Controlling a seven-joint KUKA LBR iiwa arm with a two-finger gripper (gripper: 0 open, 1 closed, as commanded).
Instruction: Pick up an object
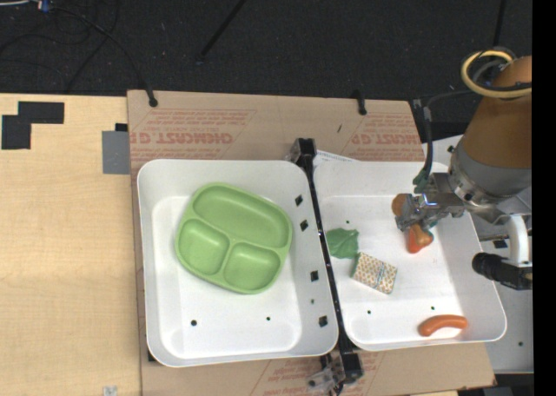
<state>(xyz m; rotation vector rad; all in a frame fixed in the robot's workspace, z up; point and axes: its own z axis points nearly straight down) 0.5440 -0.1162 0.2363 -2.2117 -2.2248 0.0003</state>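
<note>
Over the right bin (486,320) the gripper (417,222) sits at a red-orange piece (419,240) — grip state unreadable, can't tell. Center on that 1 item — lift straight, slowly.

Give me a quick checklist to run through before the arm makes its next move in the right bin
1. Gripper is over the right bin: ok.
2. Red-orange object sits right below the gripper: ok.
3. That object is actually between the jaws: cannot tell.
4. Patterned packet and green item lie apart from the gripper: ok.
5. Orange sausage-shaped piece lies near the front rim, out of the way: ok.
6. Green divided plate lies in the left bin, away from the arm: ok.
</note>
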